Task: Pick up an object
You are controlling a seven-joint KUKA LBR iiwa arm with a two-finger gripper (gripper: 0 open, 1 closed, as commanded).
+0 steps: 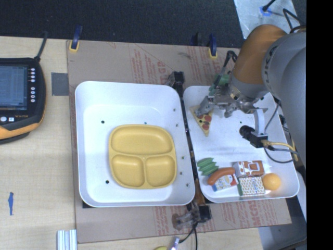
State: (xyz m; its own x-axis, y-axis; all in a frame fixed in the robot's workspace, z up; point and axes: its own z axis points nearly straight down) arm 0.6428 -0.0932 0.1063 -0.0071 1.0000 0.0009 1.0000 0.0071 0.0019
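My gripper (215,109) hangs over the far end of the right bin (229,145), its two fingers spread open with nothing between them. A toy pizza slice (203,123) lies just below the left finger, near the bin's left wall. At the bin's near end lie a green pea pod (207,165), a red sausage (221,175), a small brown carton (247,168), a patterned box (251,186) and an orange (271,182). The grey arm with its orange band (260,48) comes in from the upper right.
The left bin (86,139) holds a yellow divided plate (141,155). A black cable plug (252,135) from the arm hangs over the middle of the right bin. A control pendant (15,98) rests on the bench at far left.
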